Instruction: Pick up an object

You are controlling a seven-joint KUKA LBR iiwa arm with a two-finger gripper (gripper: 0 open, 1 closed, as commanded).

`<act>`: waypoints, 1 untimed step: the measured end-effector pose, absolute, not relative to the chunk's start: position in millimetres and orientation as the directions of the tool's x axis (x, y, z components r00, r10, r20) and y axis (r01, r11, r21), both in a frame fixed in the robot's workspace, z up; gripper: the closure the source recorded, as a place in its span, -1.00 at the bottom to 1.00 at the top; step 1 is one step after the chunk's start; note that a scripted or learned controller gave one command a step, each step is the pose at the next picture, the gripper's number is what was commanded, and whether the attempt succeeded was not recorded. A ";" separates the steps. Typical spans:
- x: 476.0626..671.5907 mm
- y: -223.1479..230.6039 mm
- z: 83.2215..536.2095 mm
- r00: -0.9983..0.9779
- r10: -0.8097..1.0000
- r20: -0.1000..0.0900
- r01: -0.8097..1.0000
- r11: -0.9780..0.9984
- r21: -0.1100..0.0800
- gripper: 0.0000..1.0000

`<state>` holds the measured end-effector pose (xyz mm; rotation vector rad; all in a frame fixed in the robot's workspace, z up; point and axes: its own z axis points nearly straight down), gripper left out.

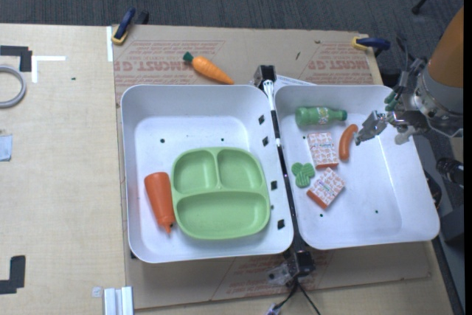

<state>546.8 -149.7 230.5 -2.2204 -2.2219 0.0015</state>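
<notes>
Gripper in right bin, released, nothing between fingers, just beside sausage, left of it

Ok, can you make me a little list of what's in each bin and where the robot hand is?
left bin: green plate, carrot beside it
right bin: green bottle, sausage, two snack boxes, small green toy
outside bins: second carrot on the cardboard
gripper: over right bin, next to the sausage, holding nothing
</notes>
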 end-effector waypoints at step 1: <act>605.8 -132.8 99.2 -0.179 0.984 0.000 0.984 0.179 0.004 -1.00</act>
